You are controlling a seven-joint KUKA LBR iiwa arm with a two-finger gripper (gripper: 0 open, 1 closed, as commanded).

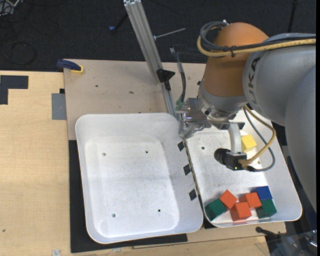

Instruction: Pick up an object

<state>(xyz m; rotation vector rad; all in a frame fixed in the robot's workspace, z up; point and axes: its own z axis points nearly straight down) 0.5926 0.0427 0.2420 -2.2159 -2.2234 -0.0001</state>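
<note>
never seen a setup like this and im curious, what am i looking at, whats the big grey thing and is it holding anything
This is a single picture from a fixed camera above a workbench, looking down at a slant. The big grey shape with the orange band is a robot arm reaching in from the right. Its job is to pick up an object. At its end is the gripper, the part that grabs, which is low over the far corner of the right bin. Beside that is the left bin; both are shallow white trays. The right bin has a yellow block close to the arm, and a cluster at its near edge: orange blocks, green blocks and a blue block. All the blocks lie in the bin, none at the gripper, so it seems to hold nothing.
</note>
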